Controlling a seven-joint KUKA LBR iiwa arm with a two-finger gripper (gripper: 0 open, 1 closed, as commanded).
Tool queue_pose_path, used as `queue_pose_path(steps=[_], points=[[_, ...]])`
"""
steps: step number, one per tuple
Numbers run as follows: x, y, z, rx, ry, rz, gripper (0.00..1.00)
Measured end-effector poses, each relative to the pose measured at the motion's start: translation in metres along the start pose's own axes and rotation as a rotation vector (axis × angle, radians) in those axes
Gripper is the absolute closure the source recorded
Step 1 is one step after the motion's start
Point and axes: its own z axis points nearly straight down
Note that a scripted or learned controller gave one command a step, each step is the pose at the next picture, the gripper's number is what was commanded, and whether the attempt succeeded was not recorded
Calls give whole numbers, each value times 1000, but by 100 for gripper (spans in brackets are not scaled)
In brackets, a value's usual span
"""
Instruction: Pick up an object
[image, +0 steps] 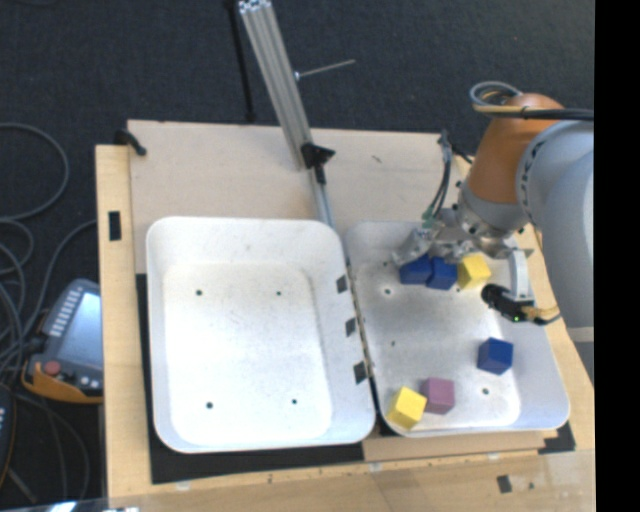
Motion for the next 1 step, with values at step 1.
queue_pose_path(steps=[1], points=[[0, 1, -15, 19, 6, -2, 0]])
